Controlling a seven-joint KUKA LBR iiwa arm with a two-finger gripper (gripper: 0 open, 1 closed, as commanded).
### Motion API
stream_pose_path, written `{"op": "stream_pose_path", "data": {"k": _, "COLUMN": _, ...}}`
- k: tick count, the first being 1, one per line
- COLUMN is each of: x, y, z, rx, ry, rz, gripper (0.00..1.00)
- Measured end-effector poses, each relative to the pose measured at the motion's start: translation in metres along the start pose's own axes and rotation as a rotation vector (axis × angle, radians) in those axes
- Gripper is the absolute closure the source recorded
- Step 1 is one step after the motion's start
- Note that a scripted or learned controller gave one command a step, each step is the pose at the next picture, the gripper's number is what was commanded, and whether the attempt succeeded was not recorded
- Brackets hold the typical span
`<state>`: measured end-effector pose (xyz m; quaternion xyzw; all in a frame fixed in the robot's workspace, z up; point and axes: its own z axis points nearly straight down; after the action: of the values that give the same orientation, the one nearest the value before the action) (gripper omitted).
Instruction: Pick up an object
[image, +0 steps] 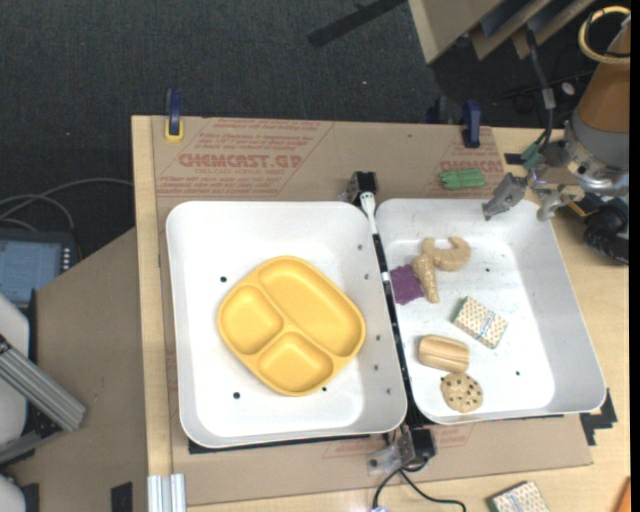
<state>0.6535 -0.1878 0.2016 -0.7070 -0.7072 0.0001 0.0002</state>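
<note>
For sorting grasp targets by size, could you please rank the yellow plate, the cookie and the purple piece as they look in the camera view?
1. yellow plate, by far the largest
2. cookie and purple piece: alike, no ranking

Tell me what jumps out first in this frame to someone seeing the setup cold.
The yellow divided plate dominates, lying alone in the left bin. The right bin holds a cluster of small items: a purple piece, a cookie and a patterned block. The gripper hangs over that bin's far right corner, open, holding nothing.
</note>
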Motion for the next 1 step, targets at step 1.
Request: {"op": "stream_pose_path", "data": {"k": 1, "x": 0.0555, "y": 0.0136, "z": 0.1205, "rx": 0.002, "ry": 0.002, "rz": -0.004, "gripper": 0.0}}
